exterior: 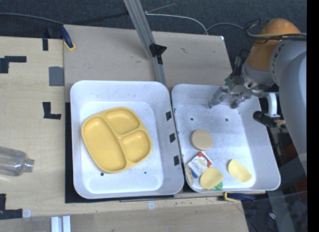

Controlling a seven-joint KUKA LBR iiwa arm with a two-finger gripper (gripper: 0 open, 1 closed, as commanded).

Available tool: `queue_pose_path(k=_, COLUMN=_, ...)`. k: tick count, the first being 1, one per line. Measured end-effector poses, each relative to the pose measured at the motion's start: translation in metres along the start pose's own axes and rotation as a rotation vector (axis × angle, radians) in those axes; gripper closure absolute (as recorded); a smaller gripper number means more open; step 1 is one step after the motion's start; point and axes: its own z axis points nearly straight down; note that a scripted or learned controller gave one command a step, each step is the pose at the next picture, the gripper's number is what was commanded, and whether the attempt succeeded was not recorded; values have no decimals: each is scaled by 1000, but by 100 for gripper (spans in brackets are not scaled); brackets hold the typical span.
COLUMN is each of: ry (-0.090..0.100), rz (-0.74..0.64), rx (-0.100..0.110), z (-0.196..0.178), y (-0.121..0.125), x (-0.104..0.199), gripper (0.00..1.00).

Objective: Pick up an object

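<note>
My gripper (225, 101) hovers over the far part of the right bin (259, 126), fingers spread open with nothing between them. Below it in that bin lie a round tan disc (202, 139), a small red-and-white packet (198, 165), a yellow lump (211, 178) at the near edge, and another yellow piece (239, 170) at the near right. The disc sits well toward the near side of the gripper. The left bin (79, 101) holds a yellow divided plate (116, 138).
A slanted metal pole (139, 16) crosses the back of the bench above the bins. A clear plastic bottle (15, 161) lies on the wooden surface at far left. The arm's grey body and orange band (274, 36) fill the right side.
</note>
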Motion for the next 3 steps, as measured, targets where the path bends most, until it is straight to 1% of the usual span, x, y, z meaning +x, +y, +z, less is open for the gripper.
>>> queue_pose_path(k=1, ry=1, rz=1, rx=6, z=1, y=2, x=0, gripper=0)
queue_pose_path(k=2, ry=-5, rz=-3, rx=-18, z=1, y=-6, x=1, gripper=0)
queue_pose_path(k=3, ry=-13, rz=-3, rx=-31, z=0, y=-14, x=-1, gripper=0)
